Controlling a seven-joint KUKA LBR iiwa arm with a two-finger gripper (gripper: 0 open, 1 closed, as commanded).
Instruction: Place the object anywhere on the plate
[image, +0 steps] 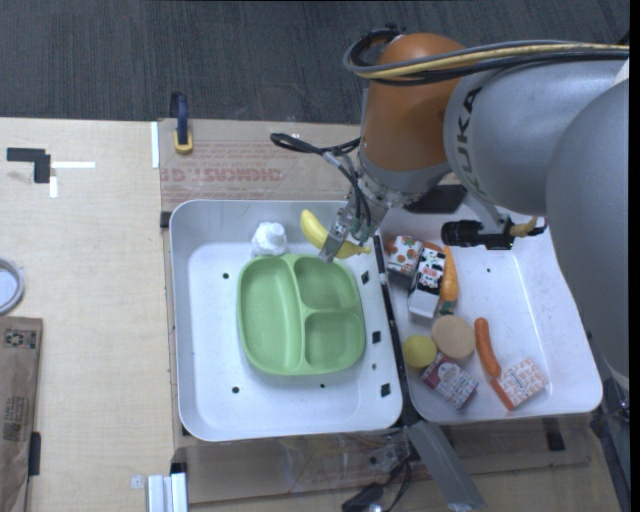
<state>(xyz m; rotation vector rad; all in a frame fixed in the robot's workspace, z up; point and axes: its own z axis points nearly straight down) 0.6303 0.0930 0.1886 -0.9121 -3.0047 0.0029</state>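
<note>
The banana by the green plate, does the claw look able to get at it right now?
Probably yes. The claw hangs right at the banana, which lies in the left bin just beyond the green plate. Nothing lies on top of it, though the plate's rim is close beside it.

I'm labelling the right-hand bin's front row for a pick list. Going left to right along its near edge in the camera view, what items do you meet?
Small yellow lemon-like ball → pink-and-white printed packet → long orange sausage-shaped toy → red-and-white patterned box.
</note>
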